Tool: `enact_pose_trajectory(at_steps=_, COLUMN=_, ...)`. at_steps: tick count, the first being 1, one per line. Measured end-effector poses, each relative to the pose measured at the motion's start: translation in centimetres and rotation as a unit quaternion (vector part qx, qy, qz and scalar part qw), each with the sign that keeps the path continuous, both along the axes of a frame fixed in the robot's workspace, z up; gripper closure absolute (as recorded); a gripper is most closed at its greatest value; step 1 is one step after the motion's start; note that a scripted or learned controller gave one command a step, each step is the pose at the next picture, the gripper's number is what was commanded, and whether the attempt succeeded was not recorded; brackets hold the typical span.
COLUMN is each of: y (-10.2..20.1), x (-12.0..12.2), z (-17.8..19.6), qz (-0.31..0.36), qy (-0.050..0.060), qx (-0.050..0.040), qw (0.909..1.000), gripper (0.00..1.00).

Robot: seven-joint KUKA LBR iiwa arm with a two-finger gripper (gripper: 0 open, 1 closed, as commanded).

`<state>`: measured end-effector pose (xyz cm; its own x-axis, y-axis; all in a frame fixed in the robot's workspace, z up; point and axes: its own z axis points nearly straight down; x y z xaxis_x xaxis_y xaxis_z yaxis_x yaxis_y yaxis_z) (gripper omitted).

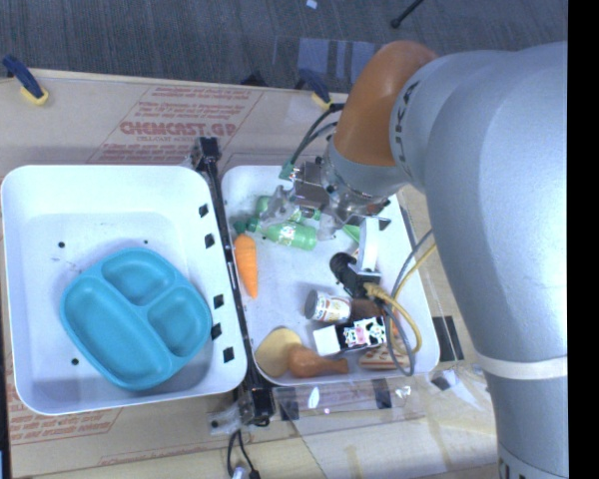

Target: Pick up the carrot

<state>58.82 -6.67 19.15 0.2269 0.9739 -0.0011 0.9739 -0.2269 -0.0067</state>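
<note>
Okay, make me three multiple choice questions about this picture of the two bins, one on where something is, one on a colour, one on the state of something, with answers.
1. Where does the carrot lie?
A. On the blue tray
B. In the right bin, along its left wall
C. On the cardboard outside the bins

2. What colour is the divided tray in the left bin?
A. Blue
B. Red
C. Yellow

3. How is the carrot now?
A. Lifted above the bin
B. Lying on the bin floor
C. Standing in a cup

Answers: 1 B, it lies beside the right bin's left wall. 2 A, the tray is light blue. 3 B, it lies flat, apart from the gripper.
</note>
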Motion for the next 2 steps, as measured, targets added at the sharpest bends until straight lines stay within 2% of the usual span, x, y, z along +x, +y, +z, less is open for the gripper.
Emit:
enact_pose_trajectory(at_steps=1, y=5.1, x=-3.9, z=-0.1, qz=-0.101, qy=0.004, qx=-0.0001, qw=0.9949, gripper=0.00)
enact_pose_trajectory(at_steps=2, y=2.2, x=-2.4, z=0.0, qz=-0.268, qy=0.001, qx=-0.0017, qw=0.9635, gripper=0.00)
